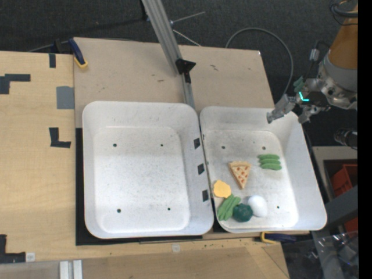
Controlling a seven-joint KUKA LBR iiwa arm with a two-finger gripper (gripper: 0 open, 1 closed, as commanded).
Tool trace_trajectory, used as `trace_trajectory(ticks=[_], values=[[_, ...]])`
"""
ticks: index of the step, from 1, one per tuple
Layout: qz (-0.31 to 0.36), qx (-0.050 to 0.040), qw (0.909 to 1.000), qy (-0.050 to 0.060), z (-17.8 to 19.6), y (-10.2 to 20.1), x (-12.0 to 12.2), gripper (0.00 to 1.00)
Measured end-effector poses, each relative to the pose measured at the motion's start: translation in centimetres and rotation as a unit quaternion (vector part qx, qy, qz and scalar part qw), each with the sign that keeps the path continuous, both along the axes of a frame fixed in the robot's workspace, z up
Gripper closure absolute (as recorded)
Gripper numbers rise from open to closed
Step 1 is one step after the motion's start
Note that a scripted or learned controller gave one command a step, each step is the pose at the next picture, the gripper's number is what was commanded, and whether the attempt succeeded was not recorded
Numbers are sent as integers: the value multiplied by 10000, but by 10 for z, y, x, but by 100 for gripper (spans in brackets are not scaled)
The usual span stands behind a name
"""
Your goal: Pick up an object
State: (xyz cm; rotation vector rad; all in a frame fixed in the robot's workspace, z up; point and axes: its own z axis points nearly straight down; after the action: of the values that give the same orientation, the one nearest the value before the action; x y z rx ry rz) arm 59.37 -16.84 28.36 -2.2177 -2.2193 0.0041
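Two white bins are sitting side by side on the bench: the left bin [139, 167] and the right bin [290, 138]. Six small items are lying in the right bin, toward its near half. A pizza slice [239, 173] is resting near the middle, with a pair of green pea pods [269, 162] just to its right. A yellow piece [222, 189] is lying close to the divider between the bins. Below it, a green pod [228, 207], a dark green ball [243, 213] and a white egg [257, 205] are crowding together, touching or nearly touching, near the front wall. A slanted metal rail [165, 31] is crossing the bench behind the bins.

The gripper [289, 109] is hovering over the far right corner of the right bin, well apart from all the items. Nothing is sitting between its fingers; how far they are parted cannot be told. No readable writing is showing.
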Motion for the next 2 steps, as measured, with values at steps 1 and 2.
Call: trace_trajectory(ticks=[1,2], values=[[4,-2,10000,-19,2,0,1,0],[2,-7,10000,3,-42,2,-5,0]])
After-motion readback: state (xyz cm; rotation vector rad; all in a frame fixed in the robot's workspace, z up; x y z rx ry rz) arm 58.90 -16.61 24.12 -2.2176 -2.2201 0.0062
